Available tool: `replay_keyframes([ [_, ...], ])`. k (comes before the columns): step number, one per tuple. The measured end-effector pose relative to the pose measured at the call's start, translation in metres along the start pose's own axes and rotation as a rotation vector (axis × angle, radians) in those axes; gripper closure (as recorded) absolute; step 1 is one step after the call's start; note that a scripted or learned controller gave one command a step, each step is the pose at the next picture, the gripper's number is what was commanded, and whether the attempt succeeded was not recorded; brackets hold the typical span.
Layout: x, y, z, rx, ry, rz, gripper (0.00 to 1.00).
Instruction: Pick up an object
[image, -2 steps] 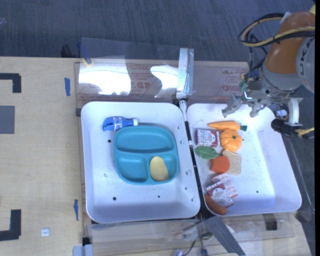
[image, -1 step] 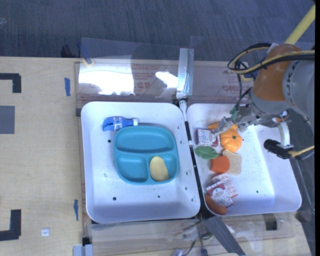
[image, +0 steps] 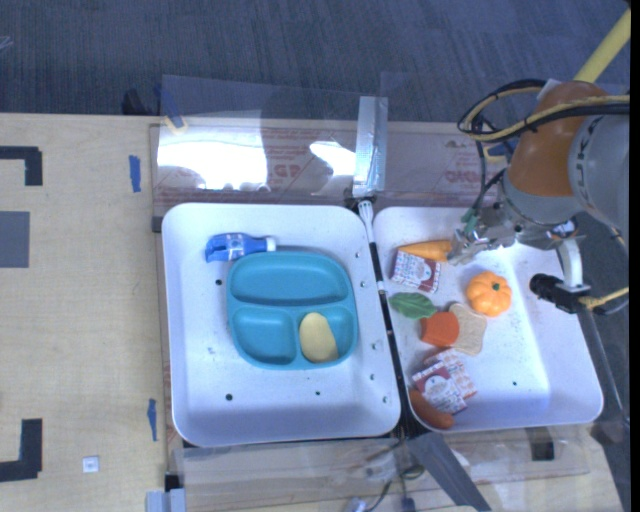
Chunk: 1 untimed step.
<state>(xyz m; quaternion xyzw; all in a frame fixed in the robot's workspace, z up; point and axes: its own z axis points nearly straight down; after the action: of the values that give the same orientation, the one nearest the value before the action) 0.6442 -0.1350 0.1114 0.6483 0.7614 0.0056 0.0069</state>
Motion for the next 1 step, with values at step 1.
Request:
replay_keyframes([
  [1,0.0001,-0.0006,0.0012,0.002,0.001,0.001,0.00],
])
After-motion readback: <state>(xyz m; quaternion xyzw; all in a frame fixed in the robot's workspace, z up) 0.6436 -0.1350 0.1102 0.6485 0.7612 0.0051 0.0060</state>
